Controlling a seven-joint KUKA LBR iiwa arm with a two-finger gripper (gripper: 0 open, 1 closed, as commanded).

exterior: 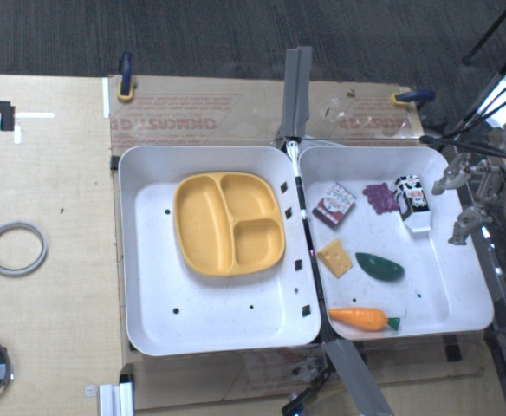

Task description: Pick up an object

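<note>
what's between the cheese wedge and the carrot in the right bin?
Camera view: bare white bin floor between the cheese wedge and the carrot; the green piece sits off to the right.

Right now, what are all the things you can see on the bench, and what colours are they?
bins: two, white, side by side mid-bench
plate: one, yellow, three sections, left bin
carrot: one, orange, right bin, front edge
green toy: one, dark green, right bin, middle
cheese: one, yellow, right bin, beside divider
small box: one, dark red and white, right bin, back
grapes: one bunch, purple, right bin, back
cow toy: one, black and white, right bin, back
tape roll: one, grey, left bench
clamps: two, blue and yellow, back edge
gripper: one, grey metal, right bin's right edge
</note>
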